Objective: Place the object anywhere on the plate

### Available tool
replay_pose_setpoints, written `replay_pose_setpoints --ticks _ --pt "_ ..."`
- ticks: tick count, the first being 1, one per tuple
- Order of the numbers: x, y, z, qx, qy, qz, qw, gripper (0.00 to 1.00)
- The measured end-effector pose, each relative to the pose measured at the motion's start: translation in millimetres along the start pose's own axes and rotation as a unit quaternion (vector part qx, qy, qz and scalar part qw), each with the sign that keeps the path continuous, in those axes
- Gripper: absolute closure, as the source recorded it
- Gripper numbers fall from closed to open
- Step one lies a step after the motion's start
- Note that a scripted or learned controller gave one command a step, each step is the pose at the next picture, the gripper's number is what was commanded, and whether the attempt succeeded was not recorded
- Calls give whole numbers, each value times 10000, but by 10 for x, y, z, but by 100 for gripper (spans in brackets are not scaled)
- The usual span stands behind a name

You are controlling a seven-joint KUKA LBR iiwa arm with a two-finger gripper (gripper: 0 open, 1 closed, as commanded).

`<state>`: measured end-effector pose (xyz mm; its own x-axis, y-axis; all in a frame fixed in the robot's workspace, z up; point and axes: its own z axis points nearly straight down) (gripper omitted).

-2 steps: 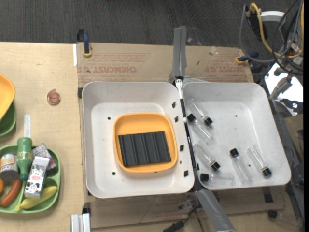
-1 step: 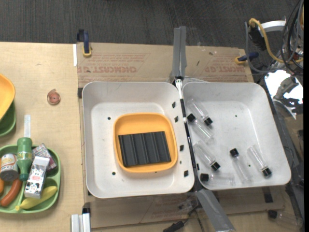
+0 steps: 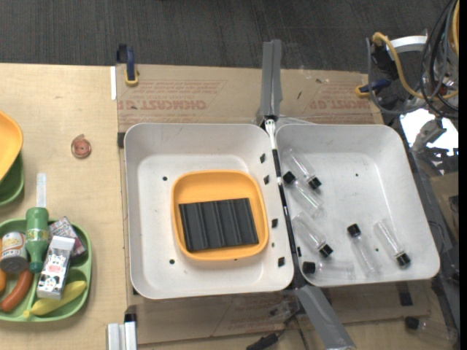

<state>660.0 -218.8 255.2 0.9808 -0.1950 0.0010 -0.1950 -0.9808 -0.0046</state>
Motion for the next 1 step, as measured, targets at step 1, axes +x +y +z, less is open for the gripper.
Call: replay_pose_setpoints --ticks 1 --pt "1 -4 -132 5 -1 -2 10000 0"
